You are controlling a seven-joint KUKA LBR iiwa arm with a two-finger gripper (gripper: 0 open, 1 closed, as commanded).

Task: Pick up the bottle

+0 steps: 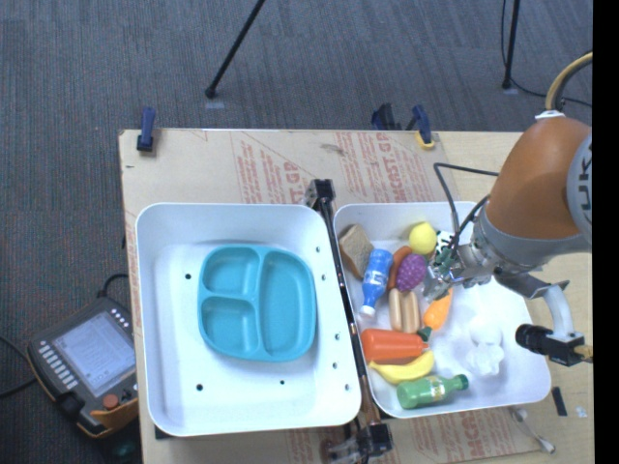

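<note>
Right bin (522,380), arm reaching in, claw (440,276) low by blue bottle (375,280)

I can't tell how the gripper (437,276) jaws stand; they're too small among the toys. The arm (538,201) runs off the right edge.

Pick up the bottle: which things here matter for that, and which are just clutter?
For the job:
- blue bottle, right bin
- green bottle, right bin
- gripper

Lying about:
- lemon
- grapes
- hot dog
- carrot
- banana
- blue divided plate, left bin
</note>
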